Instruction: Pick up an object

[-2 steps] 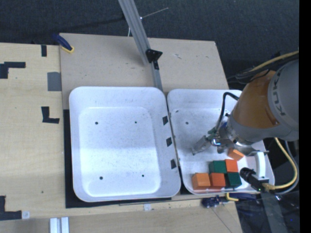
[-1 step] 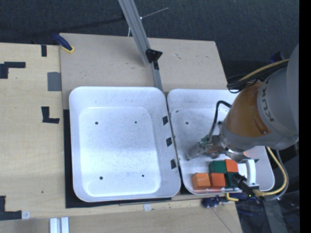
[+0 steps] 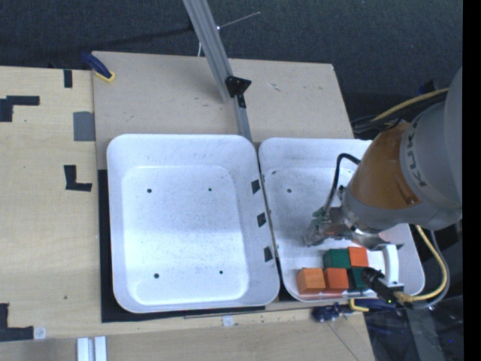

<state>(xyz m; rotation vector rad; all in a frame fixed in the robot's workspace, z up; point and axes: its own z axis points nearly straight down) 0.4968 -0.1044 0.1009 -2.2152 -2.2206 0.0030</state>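
Two shallow white plastic bins sit side by side on the pale wooden bench, and the right-hand bin serves as the landmark for every position given. Four small blocks are clustered in that bin's near right corner, against its front wall: three orange and one green. One orange block lies furthest toward the bin's left, a second orange block sits just beside it, and behind those the green block and the third orange block stand side by side; a dark green patch to the right of the second orange block is too small to identify. Just behind this cluster, near the middle of the same bin, hangs the two-finger gripper; the blocks lie just in front of it and slightly to its right, apart from its tips, and no block is seen between its fingers. Whether those fingers are parted or closed cannot be told, since the wrist and cabling blur them. Over the bin's right half looms the grey arm with its orange band, with a black cable looping beside the wrist. To the landmark's left, wall touching wall, lies the left-hand bin, its floor marked by four dark dots. Beyond both bins, a grey metal rod slants across the bench toward the bins' shared rear corner.
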